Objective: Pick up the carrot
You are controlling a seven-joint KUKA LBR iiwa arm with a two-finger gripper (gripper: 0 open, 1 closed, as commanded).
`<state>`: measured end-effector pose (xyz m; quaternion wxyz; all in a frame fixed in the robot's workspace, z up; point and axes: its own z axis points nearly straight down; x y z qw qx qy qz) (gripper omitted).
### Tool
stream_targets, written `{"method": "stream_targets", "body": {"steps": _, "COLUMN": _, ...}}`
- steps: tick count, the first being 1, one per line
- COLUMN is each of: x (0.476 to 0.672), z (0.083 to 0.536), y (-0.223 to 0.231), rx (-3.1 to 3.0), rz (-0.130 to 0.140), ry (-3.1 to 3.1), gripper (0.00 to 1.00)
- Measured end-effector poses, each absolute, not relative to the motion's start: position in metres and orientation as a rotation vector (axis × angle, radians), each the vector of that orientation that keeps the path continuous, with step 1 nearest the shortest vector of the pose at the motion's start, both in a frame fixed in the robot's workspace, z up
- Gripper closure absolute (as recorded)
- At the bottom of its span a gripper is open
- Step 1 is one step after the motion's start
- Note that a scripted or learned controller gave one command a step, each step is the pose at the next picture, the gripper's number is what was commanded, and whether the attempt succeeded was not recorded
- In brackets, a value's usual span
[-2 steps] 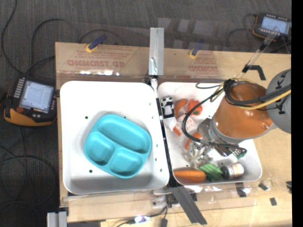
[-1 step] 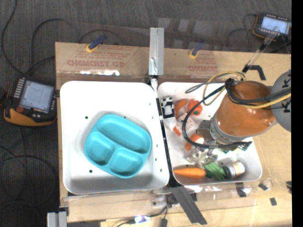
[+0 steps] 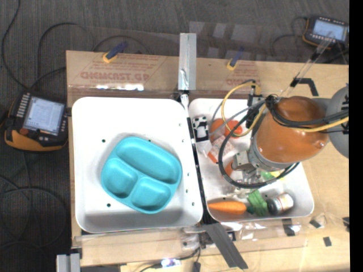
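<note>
Orange and bulky, the arm's wrist (image 3: 292,130) fills the right of the frame, hiding the claw, so I cannot tell its state. Below it, the carrot (image 3: 228,207) lies along the right bin's (image 3: 306,200) lower edge, beside a small bottle (image 3: 279,203); a blue tray (image 3: 142,173) sits in the left bin (image 3: 91,123).

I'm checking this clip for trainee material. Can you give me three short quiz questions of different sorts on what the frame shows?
1. True or false: the carrot lies in the left bin.
2. Which item sits in the left bin?
A. a blue divided plate
B. a red mug
C. a yellow sponge
3. Fill in: the carrot lies along the right bin's ____ edge, the one at the bottom of the view.

Key:
1. False; it lies in the right bin, left of its green top.
2. A.
3. Near.
</note>
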<state>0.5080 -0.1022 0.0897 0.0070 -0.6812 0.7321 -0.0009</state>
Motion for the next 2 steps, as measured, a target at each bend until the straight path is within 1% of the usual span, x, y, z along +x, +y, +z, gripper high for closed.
{"method": "stream_targets", "body": {"steps": 1, "x": 0.539, "z": 0.319, "y": -0.058, "rx": -2.408, "rz": 0.017, "ry": 2.01, "gripper": 1.0}}
{"method": "stream_targets", "body": {"steps": 2, "x": 0.516, "z": 0.298, "y": -0.13, "rx": -2.715, "rz": 0.019, "ry": 1.566, "gripper": 1.0}}
